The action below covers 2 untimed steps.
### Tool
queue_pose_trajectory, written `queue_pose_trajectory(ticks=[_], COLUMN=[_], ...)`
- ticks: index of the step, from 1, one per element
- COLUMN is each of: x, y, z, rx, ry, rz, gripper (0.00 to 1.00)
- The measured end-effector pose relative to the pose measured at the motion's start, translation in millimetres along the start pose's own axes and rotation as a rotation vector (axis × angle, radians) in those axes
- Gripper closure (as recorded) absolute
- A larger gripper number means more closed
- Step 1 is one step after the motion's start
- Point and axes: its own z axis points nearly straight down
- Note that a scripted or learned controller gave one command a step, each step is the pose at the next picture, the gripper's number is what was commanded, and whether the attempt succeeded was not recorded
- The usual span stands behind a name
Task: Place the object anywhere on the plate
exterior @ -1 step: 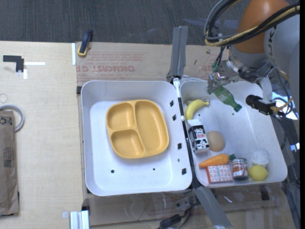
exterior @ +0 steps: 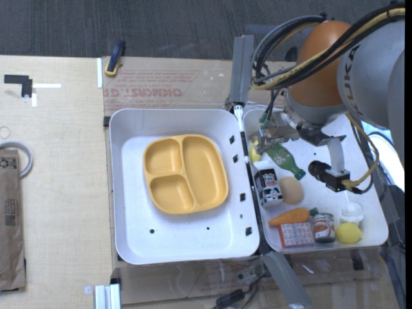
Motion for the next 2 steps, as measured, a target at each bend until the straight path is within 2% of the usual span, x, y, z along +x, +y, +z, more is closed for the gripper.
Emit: queue_pose_trajectory(ticks=[1, 2], x=[7.6, 7.4], y=[-10.3, -10.3], z=[0.4, 0.3], rx=[0.001, 0.0], ry=[0.0, 0.0], rz=[-0.17, -0.17], gripper=[1.0, 0.0])
